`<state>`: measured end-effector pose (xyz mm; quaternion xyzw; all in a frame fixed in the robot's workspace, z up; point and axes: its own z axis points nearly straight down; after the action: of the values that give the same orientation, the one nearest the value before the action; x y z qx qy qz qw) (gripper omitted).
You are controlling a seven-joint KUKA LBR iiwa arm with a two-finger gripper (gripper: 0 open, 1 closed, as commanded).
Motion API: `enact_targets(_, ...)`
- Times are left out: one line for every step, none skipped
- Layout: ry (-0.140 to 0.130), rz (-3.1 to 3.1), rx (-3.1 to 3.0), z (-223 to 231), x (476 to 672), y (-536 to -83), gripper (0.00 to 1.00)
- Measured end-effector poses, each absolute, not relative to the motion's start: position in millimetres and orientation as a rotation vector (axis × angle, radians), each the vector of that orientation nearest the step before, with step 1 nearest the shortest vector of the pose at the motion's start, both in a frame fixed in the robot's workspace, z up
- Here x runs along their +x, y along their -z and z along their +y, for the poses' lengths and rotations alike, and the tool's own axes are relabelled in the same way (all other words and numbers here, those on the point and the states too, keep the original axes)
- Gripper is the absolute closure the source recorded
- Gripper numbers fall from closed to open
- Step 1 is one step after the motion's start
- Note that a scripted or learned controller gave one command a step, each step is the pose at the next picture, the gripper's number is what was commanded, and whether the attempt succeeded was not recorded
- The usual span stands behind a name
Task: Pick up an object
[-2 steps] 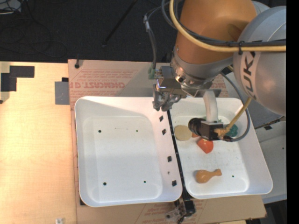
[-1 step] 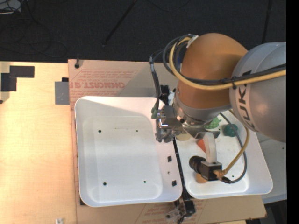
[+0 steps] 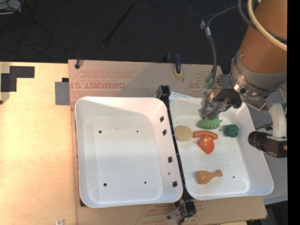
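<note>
Over in the right bin [image 3: 262, 184] is where everything's happening, so that's where we look. The gripper [image 3: 209, 110] is down low at the far side of that bin, right on top of a light green bumpy toy [image 3: 208, 123], maybe a bunch of grapes or a broccoli piece, we can't say for sure. That green thing sits directly below the tool, touching or nearly touching it, and it stretches left to right across the bin.

Whether the gripper is apart or clamped, honestly we can't tell from this angle; the metal bits blur into the toy, so we won't claim it's got a hold of anything.

The other stuff lies just toward us from there: a tan round piece [image 3: 183, 133], a red pepper-looking toy [image 3: 206, 141], a dark teal lump [image 3: 230, 130] off to the right, and an orange-brown pear-shaped thing [image 3: 208, 176] well nearer the front. The left bin [image 3: 86, 191] is beside it.

Our guess is the green toy is the target, and the move is basically straight down and squeeze.
</note>
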<state>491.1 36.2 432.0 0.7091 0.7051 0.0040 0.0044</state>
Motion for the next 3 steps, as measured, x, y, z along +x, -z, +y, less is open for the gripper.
enact_targets(0.013, 2.219, 2.232, -12.6, 474.5, -361.8, 1.0)
enact_targets(0.003, 2.229, 2.218, 42.8, 500.7, -358.5, 1.0)
enact_targets(0.007, 2.214, 2.231, -36.2, 474.7, -356.2, 1.0)
